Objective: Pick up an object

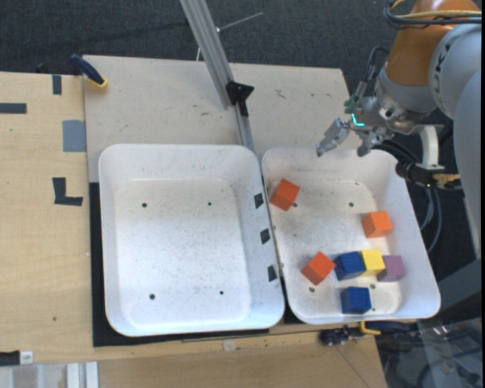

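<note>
Seven small coloured cubes lie in the shallow white right-hand bin [408, 208], none lifted. Two-finger gripper [347, 142] hangs over that bin's far rim, jaws spread, empty. Nearest: orange cube [284, 194]. Descent, grasp, lift remain.

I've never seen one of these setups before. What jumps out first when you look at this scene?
The bright blocks catch the eye: three orange blocks, two blue blocks, a yellow block and a purple block, all in the right bin. Above that bin's far edge hangs the grey arm with its orange band, its tool poised over the rim with nothing in it. A metal rail slants between the bins.
</note>
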Robot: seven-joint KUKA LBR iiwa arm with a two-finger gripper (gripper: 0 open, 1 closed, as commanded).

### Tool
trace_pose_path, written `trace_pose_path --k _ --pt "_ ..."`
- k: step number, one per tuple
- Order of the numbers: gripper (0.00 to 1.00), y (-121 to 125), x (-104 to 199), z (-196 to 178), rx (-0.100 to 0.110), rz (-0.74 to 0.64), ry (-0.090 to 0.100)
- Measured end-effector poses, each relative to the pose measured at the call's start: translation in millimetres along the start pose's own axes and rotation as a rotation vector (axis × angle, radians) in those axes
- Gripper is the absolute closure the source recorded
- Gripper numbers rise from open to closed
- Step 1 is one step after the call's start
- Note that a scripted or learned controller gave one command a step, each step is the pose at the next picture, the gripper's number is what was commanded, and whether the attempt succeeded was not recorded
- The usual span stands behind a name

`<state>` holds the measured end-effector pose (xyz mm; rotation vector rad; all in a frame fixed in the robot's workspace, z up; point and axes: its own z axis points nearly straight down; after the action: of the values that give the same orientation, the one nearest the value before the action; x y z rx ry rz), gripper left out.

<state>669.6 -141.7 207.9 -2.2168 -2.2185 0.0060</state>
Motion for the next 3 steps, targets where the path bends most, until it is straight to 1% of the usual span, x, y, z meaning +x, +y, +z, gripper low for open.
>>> trace_pose_path --k 1,2,3 --pt "0.0 1.0 -0.3 -3.4 -0.005 -0.001 -0.002" --pt "0.0 -7.3 0.3 58.7 0.001 -0.001 -0.001" --pt "0.0 -8.4 1.2 113.2 0.0 -0.001 -0.002"
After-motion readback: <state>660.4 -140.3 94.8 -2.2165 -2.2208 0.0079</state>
